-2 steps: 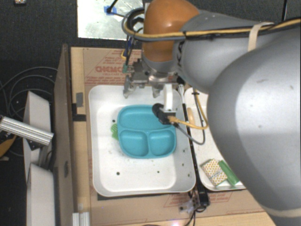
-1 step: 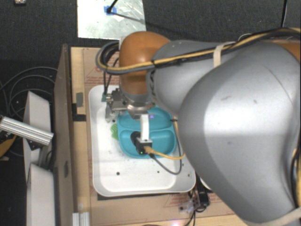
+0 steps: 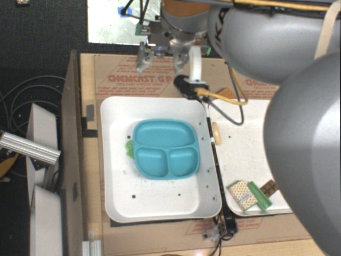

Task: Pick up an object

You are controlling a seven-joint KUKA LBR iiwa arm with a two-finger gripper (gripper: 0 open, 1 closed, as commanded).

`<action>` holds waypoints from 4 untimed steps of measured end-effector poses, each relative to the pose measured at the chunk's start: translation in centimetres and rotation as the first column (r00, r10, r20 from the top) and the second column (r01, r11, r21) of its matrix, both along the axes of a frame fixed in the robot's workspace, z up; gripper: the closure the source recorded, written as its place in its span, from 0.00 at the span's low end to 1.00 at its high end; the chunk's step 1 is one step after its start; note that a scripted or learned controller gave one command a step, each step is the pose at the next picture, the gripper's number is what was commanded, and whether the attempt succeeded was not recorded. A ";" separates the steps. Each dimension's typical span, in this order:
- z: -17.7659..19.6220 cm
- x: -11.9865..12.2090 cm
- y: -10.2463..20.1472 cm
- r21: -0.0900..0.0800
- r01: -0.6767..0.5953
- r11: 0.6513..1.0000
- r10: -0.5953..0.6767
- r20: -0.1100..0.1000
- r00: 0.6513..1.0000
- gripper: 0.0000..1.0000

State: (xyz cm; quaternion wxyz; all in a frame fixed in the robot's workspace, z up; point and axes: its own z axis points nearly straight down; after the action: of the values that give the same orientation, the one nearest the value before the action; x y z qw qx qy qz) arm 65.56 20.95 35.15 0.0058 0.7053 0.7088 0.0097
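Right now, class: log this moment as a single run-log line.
tool: open, holding nothing, above left bin's far edge | blue tray: in left bin | packets: right bin

This is a robotics lab, not a home or shop. A big grey industrial arm [image 3: 277,41] fills the 1-to-3 o'clock side, cabling [image 3: 224,97] trailing off it. Two white bins [image 3: 114,143] sit on a cardboard-lined bench [image 3: 128,73]. Loose black cables [image 3: 26,97] coil at 9 o'clock beside aluminium framing [image 3: 29,148], against dark foam walling.
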 end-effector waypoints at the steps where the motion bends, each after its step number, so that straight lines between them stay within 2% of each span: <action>1: -14.0 -0.3 1.8 -0.008 -0.001 1.000 0.001 -0.032 0.999 0.00; 2: -11.9 0.0 1.8 -0.004 -0.004 1.000 0.004 -0.018 1.000 1.00; 3: -21.5 -4.7 2.3 -0.008 0.001 1.000 -0.002 -0.033 0.999 1.00; 4: -13.0 -6.0 2.0 -0.002 0.001 1.000 -0.001 -0.016 1.000 1.00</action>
State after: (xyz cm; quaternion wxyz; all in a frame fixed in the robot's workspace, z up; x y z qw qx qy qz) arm 59.51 22.96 22.18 0.0008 0.7058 0.7084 0.0031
